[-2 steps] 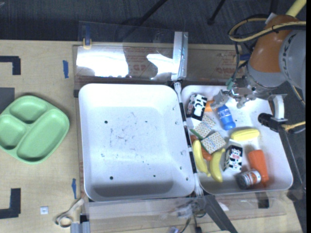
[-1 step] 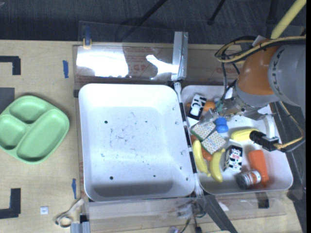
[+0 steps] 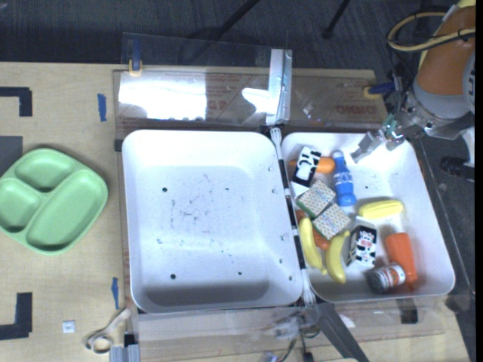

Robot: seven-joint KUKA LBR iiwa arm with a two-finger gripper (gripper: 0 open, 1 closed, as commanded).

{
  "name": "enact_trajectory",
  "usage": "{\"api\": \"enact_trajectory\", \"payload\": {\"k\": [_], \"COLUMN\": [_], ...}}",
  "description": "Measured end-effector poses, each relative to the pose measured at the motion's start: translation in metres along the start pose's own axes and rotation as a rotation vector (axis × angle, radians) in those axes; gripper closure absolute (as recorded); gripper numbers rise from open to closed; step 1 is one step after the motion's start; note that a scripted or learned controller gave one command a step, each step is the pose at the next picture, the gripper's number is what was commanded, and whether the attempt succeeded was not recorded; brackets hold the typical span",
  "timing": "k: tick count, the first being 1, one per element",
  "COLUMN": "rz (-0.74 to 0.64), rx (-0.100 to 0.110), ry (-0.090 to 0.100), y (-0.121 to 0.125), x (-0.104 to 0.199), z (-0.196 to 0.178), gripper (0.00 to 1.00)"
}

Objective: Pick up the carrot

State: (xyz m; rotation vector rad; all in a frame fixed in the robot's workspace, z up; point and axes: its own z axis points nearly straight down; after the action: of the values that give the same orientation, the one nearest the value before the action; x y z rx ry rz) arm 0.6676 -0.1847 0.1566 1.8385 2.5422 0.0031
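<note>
End effector (image 3: pixel 375 143) poised over the right white bin (image 3: pixel 434 232); finger state cannot be told.
The orange carrot (image 3: pixel 401 252) lies lower right, crowded by a can (image 3: pixel 387 279) and yellow block (image 3: pixel 382 209); a descent might grab neighbours instead.

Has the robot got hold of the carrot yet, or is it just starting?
Nothing looks done yet. The carrot lies in the right bin, near its front corner beside a small can. The claw hangs over the bin's back edge, well away from it. Reaching, gripping and lifting all remain.
</note>
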Motion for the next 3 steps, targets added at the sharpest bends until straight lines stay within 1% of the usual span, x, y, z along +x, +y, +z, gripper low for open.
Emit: {"api": "enact_trajectory", "payload": {"k": [1, 2, 3], "rz": [-0.160, -0.162, -0.067], "rx": [0.002, 0.001, 0.006], "ry": [0.002, 0.001, -0.009], "y": [0.021, 0.021, 0.023], "x": [0.062, 0.063, 0.071], "z": [0.021, 0.037, 0.063], "gripper": [0.00, 0.00, 0.00]}}
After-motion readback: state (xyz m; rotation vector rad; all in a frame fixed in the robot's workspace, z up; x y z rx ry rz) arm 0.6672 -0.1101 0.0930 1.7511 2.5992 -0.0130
